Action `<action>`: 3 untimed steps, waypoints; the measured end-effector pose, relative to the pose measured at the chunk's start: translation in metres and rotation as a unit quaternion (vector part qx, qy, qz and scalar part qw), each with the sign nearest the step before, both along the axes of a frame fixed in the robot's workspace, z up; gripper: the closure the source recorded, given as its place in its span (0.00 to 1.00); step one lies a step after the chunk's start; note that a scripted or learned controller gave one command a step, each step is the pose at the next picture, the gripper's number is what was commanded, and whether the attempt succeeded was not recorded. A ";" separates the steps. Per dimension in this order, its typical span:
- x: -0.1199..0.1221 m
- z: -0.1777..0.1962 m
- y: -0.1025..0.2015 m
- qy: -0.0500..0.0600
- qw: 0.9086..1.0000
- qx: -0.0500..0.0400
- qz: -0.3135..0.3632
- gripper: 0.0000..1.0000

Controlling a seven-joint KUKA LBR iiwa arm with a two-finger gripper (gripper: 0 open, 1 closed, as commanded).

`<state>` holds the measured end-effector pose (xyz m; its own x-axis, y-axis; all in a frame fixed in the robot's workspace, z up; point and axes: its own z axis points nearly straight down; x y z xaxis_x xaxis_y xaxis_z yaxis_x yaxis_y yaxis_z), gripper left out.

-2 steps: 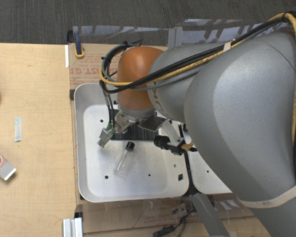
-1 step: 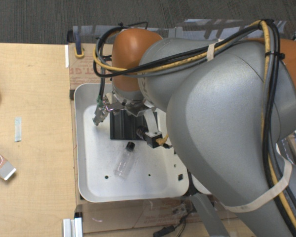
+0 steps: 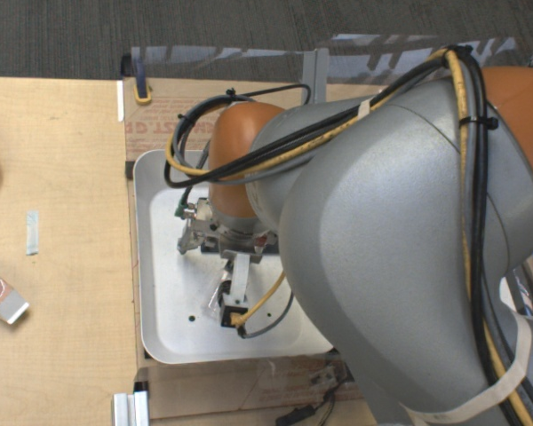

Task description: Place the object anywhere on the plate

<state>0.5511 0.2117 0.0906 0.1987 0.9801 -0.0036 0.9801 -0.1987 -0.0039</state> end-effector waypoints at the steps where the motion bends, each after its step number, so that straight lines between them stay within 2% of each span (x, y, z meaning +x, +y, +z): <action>1: 0.019 0.097 0.016 -0.001 0.986 -0.001 -0.169 0.00; 2: 0.055 0.038 0.015 0.000 0.997 0.000 0.071 0.00; 3: 0.077 0.000 0.015 -0.001 0.934 0.001 0.356 0.00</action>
<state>0.6279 0.2269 0.0911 -0.5039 0.8638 -0.0013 0.8638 0.5039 -0.0018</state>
